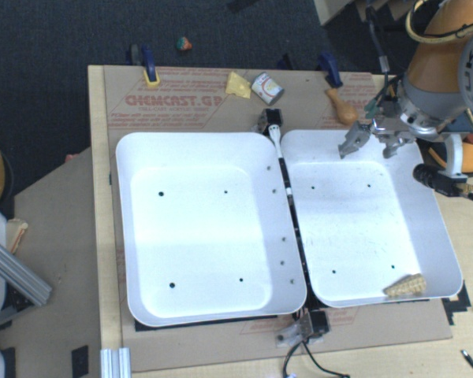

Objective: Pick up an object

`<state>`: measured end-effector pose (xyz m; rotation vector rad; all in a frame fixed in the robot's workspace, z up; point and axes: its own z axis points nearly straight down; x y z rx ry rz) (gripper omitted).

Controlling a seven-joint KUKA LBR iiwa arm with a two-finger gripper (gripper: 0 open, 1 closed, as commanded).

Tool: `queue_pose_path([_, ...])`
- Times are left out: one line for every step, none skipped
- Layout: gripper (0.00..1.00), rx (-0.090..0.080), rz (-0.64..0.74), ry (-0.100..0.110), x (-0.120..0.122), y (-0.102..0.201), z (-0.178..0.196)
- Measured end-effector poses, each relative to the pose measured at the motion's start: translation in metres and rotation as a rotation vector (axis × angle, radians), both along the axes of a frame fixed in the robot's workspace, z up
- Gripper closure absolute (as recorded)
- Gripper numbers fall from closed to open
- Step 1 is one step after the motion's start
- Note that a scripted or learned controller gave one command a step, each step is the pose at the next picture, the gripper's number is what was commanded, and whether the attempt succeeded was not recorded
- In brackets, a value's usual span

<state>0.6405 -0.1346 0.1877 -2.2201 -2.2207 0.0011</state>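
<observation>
The arm [445, 50] reached in from three o'clock, and its fingers [372, 140] hung over the far edge of the right bin [363, 235], spread apart with nothing between them.

A tan, ridged object [404, 287] lay in that bin's near corner, toward five o'clock, well apart from the fingers. The left bin [201, 227] showed bare white floor with a few dark dots.

Both bins sat on a brown board [181, 101] on the counter. Red print on the board read "CHEMCAST G P"; the smaller lines under it were too fine to read.

Beyond the bins, toward twelve o'clock, a yellow piece [238, 86] lay just beside a small white box [266, 88]. A black-and-white piece [272, 120] stood at the far end of the gap between the bins. An orange-tan object [343, 107] rested on the board near the right bin's far rim, at about one o'clock.

Blue clamps [149, 63] held the board's far edge. A small coloured thing [184, 44] lay on the dark carpet beyond.
</observation>
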Motion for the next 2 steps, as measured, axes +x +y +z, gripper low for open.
queue_pose_path([0.0, -0.001, 0.007, -0.019, -0.018, 0.067, 0.166])
queue_pose_path([0.0, -0.003, 0.002, -0.022, -0.046, 0.068, 0.305])
